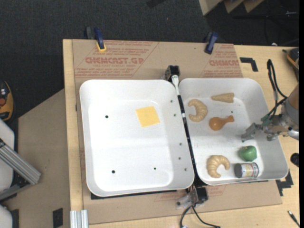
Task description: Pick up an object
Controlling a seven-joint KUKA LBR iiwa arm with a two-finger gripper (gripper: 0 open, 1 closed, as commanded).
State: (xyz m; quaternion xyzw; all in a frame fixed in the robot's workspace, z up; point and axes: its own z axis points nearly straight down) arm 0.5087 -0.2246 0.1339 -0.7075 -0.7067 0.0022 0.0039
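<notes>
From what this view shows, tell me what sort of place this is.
Probably a robotics lab grasping bench, not a kitchen. Two white bins, left and right, sit on a clamped board; toy food such as a croissant and a drumstick lies beside the gripper.

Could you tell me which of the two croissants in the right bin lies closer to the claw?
The lower croissant, beside the small jar at the bin's near edge, is closer to the claw. The other croissant lies farther off, by the divider between the bins.
</notes>
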